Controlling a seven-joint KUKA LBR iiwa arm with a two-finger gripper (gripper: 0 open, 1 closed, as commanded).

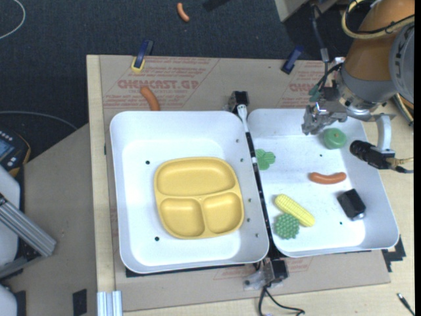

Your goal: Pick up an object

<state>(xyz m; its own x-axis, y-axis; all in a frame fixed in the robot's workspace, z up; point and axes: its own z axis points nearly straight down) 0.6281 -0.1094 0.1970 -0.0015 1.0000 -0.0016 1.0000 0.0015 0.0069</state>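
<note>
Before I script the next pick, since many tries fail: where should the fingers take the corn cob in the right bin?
Probably across the middle of the corn cob, coming straight down. It lies flat and slanted, so the fingers should close across its narrow width. Avoid its lower-left part, where the green broccoli piece sits right against it.

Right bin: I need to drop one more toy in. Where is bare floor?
Bare floor in the right bin: the middle, between green piece and sausage. Crowded: corn beside broccoli; gripper by green disc.
</note>
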